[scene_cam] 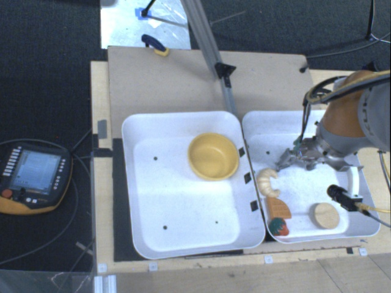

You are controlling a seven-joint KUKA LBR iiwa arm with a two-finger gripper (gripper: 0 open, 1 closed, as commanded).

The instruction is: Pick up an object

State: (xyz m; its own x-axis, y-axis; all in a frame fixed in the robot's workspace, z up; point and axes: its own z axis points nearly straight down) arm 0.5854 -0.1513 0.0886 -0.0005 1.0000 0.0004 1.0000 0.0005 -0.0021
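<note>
While the carrot-shaped toy and wooden disc lie nearest in the right bin, a croissant-like piece sits just beyond. Above it, the gripper hangs splayed, seemingly empty; descending off-centre could nudge it away. A yellow bowl sits left.
</note>
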